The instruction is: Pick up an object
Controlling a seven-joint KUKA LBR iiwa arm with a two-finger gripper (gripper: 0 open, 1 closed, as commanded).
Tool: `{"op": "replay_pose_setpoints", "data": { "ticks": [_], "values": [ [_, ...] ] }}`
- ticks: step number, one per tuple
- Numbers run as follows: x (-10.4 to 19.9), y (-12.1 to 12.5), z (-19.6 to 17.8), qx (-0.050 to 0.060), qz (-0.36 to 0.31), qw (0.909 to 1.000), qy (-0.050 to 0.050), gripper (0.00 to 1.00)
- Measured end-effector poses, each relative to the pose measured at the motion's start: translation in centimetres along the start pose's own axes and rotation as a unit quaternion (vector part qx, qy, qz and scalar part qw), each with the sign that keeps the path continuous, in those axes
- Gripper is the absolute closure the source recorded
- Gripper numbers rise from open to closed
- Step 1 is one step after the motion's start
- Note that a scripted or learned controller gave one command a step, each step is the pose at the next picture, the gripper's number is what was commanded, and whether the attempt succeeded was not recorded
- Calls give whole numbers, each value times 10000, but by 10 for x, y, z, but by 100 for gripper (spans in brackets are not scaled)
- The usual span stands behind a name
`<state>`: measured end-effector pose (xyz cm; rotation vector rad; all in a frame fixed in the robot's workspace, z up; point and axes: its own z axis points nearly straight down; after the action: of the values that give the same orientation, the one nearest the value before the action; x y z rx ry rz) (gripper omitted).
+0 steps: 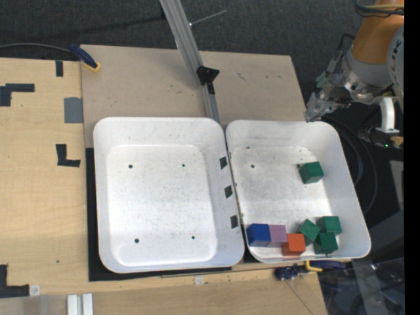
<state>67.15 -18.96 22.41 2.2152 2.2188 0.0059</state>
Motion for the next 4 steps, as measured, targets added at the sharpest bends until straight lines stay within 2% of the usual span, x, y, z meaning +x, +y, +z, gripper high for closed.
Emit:
{"op": "replay_pose_setpoints", "data": {
  "ticks": [1,2,3,4],
  "values": [
    [-9,3,-54,5,-1,10000,-1,100],
    [-8,4,-69,27,-1,10000,9,100],
    [31,-25,-64,48,-6,10000,10,100],
    [85,-42,-49,40,-2,10000,10,100]
  ]
}}
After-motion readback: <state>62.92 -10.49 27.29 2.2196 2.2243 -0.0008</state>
